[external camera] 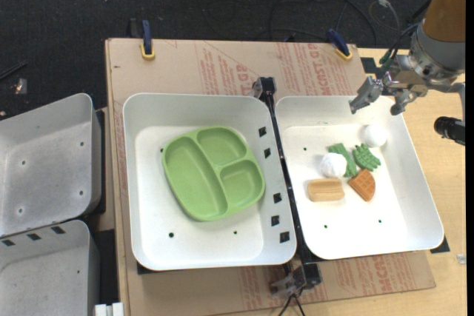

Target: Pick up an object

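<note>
Gripper [379, 94] hovers over far edge of right bin [422, 196], fingers spread, nothing between them. Candidate objects cluster mid-bin: white ball [374, 135] nearest, then white lump [332, 164], green pieces [357, 157], orange wedge [363, 185], tan block [325, 190]. Ball stands apart, so probably the cleanest target; centre above it, then descend straight

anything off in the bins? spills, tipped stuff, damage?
Nothing stands out. The green divided plate lies flat in the left bin; the small food toys sit clustered in the right bin. The gripper hangs above its far edge.
</note>
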Motion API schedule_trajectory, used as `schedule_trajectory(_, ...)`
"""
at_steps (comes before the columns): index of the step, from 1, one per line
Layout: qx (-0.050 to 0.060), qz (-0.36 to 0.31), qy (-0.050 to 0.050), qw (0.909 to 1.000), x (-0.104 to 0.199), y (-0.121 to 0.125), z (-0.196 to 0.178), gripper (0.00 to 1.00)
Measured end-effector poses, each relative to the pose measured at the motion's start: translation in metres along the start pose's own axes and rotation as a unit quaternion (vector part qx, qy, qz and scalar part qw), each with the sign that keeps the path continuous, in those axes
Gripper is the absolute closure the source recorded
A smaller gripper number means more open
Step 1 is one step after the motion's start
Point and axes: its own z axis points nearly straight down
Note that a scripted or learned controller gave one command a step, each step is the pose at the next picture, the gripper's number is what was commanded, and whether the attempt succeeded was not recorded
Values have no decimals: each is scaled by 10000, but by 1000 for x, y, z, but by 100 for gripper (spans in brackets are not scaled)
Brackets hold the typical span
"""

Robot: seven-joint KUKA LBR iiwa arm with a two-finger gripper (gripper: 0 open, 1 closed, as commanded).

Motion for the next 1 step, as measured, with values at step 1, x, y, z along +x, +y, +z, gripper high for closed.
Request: schedule_trajectory(1,-48,-11,-9,10000,0,2,-6,0)
